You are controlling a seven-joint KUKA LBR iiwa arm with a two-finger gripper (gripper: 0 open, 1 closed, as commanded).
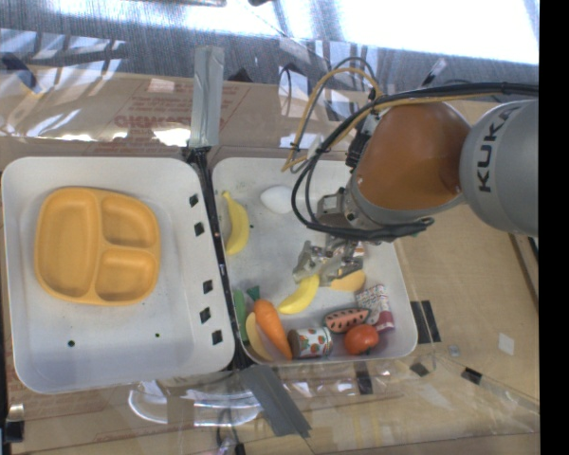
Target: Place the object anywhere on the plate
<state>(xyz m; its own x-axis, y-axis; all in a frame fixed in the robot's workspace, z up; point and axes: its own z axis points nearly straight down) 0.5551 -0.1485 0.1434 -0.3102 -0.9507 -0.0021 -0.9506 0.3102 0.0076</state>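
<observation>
A yellow three-compartment plate [97, 245] lies in the left white bin [38, 349] with nothing on it. My gripper [327, 260] hangs low over the middle of the right bin [266, 173], under the orange wrist band. It is right above a small yellow piece [350, 281] and next to a yellow banana-shaped toy [301, 297]. Whether it touches either one is hidden by the gripper body. No object shows clearly inside the gripper.
The right bin also holds a banana [235, 224] along its left wall, a white egg [276, 198], a carrot [272, 325], a small can [310, 342], a tomato [361, 339] and a red-and-white can [376, 307]. Cables loop above the wrist.
</observation>
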